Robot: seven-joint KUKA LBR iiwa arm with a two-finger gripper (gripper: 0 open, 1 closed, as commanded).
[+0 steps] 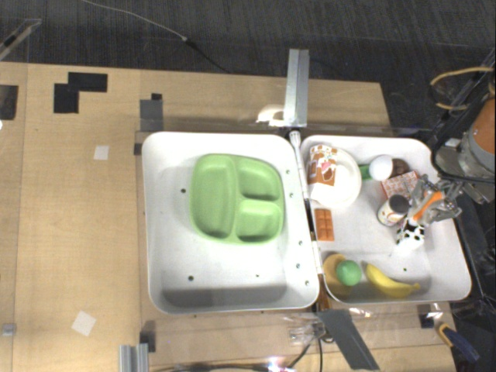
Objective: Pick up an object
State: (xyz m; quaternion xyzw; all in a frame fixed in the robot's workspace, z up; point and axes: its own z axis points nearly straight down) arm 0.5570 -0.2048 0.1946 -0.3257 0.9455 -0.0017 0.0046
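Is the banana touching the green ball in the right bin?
Apart. In the camera view, a strip of yellow bowl shows between the banana and the green ball.

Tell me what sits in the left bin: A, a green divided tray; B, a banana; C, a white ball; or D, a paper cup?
A: the green divided tray lies in the left bin, while the banana and white ball are in the right bin.
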